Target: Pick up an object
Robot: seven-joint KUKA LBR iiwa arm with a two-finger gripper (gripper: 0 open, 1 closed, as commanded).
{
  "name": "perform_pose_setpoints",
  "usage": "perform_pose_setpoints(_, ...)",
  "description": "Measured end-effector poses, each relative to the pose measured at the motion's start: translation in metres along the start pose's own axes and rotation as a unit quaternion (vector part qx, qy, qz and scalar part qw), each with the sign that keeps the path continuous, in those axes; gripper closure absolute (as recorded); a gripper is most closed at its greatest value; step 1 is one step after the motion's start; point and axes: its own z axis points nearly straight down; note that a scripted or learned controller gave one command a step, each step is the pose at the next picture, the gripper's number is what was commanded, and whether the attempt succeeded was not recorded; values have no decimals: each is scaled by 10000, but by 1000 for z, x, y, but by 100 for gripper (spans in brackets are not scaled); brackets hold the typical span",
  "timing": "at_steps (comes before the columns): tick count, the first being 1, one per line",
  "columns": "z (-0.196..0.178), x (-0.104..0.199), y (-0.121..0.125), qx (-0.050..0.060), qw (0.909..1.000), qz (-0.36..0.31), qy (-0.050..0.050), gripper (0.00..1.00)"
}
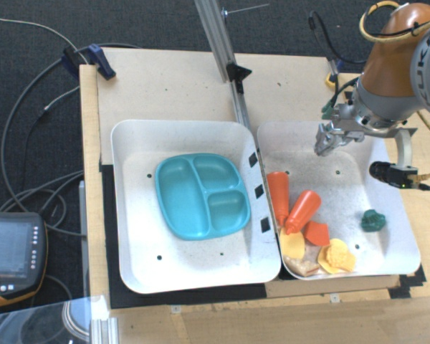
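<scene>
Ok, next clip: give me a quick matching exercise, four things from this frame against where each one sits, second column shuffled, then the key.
Things:
1. teal divided plate
2. dark green object
3. hand
4. yellow pieces

Places:
A. near right corner region of the right bin
B. above the far part of the right bin, nothing between its fingers
C. middle of the left bin
D. near edge of the right bin, beside the orange pieces

Pairs: 1-C, 2-A, 3-B, 4-D
</scene>
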Motion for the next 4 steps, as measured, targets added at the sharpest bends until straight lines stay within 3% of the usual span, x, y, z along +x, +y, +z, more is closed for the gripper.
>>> perform_pose_setpoints(1, -29, 0, 1, -1, 10000, 0, 0, 100)
perform_pose_setpoints(4, -38, 154, 11, 16, 10000, -25, 15, 100)
